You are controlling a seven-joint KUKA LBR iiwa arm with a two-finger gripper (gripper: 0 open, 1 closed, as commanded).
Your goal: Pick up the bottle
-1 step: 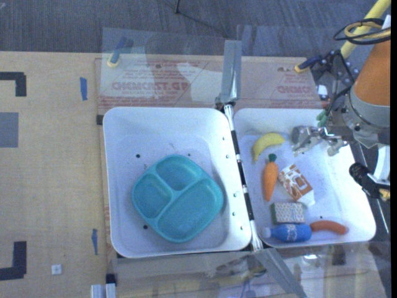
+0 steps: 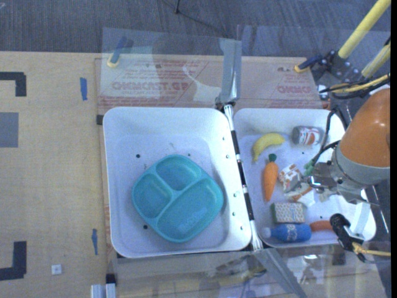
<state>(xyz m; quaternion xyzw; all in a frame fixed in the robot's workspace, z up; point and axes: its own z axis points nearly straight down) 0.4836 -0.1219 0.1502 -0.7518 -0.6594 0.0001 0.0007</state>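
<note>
- Red print on the cardboard sheet (image 2: 155, 79) behind the bins, too blurred to read.
- Can (image 2: 306, 135) label illegible too.

Bottle (image 2: 290, 232) in right bin (image 2: 249, 169)

You're looking down on a robotics lab test cell here, not a kitchen: a plywood counter (image 2: 49, 185) marked with black tape corners (image 2: 17, 84) and blue tape strips (image 2: 83, 88). Clear plastic guards (image 2: 167, 67) wall in two white bins (image 2: 121, 129), toy food (image 2: 269, 177) lies scattered in the right one, and you've got grey office carpet (image 2: 74, 11) and yellow cabling (image 2: 366, 20) beyond.
</note>
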